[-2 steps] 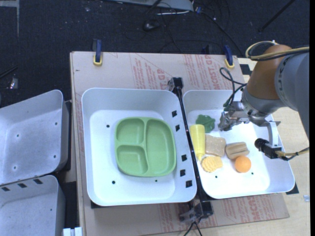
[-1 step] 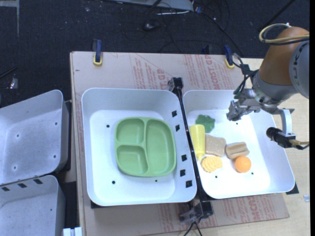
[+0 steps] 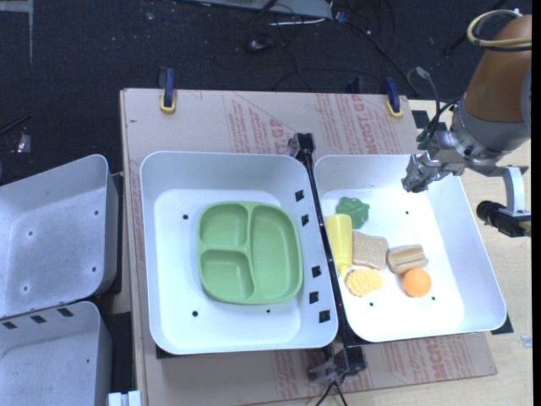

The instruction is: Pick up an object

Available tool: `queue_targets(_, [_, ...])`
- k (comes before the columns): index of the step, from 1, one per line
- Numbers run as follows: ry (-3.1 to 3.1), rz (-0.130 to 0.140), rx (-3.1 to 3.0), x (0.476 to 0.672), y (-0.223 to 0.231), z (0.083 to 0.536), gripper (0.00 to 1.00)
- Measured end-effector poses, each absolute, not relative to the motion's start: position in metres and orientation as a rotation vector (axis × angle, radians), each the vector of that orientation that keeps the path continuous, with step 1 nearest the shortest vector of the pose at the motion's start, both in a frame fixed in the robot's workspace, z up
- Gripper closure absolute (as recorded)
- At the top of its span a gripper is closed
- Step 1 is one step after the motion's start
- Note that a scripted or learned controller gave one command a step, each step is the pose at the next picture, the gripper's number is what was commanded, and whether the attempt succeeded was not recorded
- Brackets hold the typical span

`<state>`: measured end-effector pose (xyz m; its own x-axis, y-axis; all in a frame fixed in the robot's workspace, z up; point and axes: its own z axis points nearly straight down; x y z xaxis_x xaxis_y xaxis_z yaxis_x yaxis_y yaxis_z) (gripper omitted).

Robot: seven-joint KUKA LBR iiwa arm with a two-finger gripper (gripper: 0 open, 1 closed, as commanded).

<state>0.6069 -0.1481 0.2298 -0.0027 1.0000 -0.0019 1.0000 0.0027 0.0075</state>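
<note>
At frame's upper right, the arm (image 3: pixel 494 91) poises its hand (image 3: pixel 418 178), grip state unclear, over the right bin (image 3: pixel 473 265); toy foods (image 3: pixel 376 256) cluster lower left.

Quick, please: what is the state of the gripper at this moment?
Two-finger gripper: above the far right corner of the right shallow white bin; nothing seen between its fingers; open or shut cannot be told.

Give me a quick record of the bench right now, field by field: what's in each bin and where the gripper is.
left bin: white shallow bin holding a green divided plastic tray
right bin: white shallow bin holding a green leafy toy, yellow cylinder, tan bread slice, yellow ridged disc, tan bread roll, orange ball
gripper: gripper above the right bin's far edge, apart from the toys
</note>
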Motion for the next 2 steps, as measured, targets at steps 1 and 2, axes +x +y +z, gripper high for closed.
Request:
queue_targets(1, [2.222,0.003,2.216,0.608,-0.148,0.247,1.00])
queue_targets(2, [2.230,0.000,2.216,0.589,-0.097,0.251,1.00])
